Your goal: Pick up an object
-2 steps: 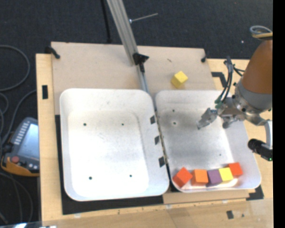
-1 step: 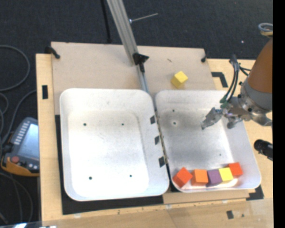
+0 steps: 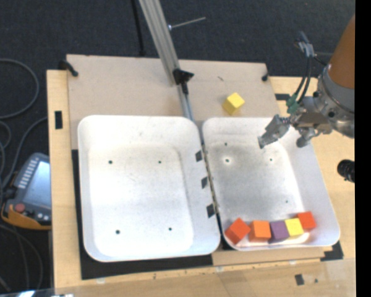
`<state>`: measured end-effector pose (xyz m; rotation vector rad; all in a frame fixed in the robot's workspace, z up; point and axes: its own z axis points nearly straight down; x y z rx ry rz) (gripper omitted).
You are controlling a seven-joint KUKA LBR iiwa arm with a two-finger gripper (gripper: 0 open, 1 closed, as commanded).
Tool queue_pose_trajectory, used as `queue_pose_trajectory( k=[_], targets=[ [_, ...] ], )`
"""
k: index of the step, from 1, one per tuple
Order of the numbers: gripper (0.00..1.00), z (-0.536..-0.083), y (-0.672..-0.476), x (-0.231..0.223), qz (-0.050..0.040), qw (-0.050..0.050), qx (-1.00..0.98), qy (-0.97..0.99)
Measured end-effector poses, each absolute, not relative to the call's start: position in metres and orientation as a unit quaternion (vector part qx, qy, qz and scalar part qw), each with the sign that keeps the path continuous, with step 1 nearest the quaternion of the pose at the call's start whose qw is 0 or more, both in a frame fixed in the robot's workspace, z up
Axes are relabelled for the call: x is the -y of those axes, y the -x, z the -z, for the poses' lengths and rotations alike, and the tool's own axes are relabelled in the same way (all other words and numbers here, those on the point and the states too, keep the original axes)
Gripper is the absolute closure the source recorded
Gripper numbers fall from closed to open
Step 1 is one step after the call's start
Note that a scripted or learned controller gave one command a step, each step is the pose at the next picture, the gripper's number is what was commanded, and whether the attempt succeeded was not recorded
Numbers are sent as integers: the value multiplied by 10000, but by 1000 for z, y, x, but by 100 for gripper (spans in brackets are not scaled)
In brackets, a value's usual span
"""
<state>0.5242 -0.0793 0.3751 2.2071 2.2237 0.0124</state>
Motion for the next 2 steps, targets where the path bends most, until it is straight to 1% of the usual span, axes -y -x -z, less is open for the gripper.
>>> queue_pose_trajectory(
  k=[1,2],
  targets=[
    [0,-425,-490,10,-40,28,-7107,-7034],
    [0,-454,-484,27,-20,24,-7071,-7071]
  ],
)
